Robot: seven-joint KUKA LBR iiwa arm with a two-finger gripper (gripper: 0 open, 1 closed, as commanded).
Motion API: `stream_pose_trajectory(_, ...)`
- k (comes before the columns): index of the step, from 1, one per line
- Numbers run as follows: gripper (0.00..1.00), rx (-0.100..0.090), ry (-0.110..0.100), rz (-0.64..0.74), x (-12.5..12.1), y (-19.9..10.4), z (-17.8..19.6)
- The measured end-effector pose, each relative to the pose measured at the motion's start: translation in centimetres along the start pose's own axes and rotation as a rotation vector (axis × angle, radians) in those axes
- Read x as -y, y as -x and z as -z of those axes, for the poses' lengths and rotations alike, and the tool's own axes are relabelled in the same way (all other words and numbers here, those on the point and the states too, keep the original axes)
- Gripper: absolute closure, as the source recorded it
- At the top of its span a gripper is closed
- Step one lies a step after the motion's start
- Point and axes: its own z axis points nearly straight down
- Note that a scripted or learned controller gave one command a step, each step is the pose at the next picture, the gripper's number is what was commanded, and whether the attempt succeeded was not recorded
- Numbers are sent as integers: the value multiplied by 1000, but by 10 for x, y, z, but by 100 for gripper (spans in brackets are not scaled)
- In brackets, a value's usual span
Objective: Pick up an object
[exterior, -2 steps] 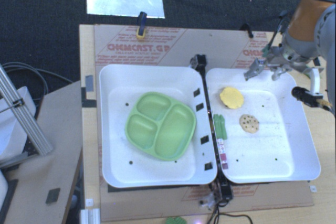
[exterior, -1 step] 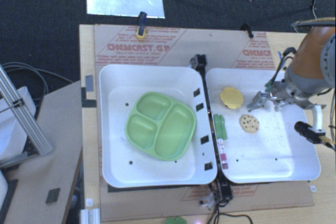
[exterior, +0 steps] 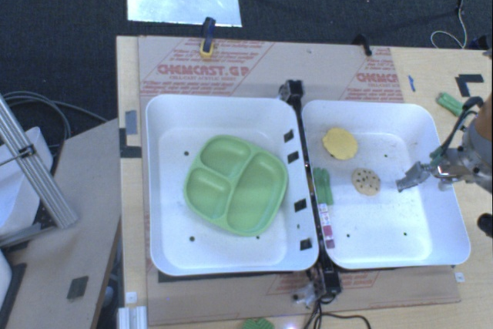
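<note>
Objects remained unpicked: a round yellow disc, a speckled brown cookie and a green strip at the left wall lay in the right white bin. A green three-compartment plastic tray sat mid-floor in the left white bin. The gripper hovered near the right bin's right wall, holding nothing; finger state could not be told.

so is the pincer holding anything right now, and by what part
Nothing is held. The pincer hangs over bare floor of the right white bin, apart from the round speckled brown cookie to its left.

Green divided plate, yellow disc, speckled tan cookie, white bins
</note>
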Motion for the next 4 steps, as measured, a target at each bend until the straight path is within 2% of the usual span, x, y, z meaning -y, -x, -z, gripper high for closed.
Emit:
stream_pose_trajectory(1, 0, -1, 4, 10, -50, 2, -95)
stream_pose_trajectory(2, 0, 5, 20, 15, -167, 1, -1)
stream_pose_trajectory(3, 0, -2, -3, 5, -104, 3, -18)
stream_pose_trajectory(4, 0, -5, -6, 7, -41, -45, -33)
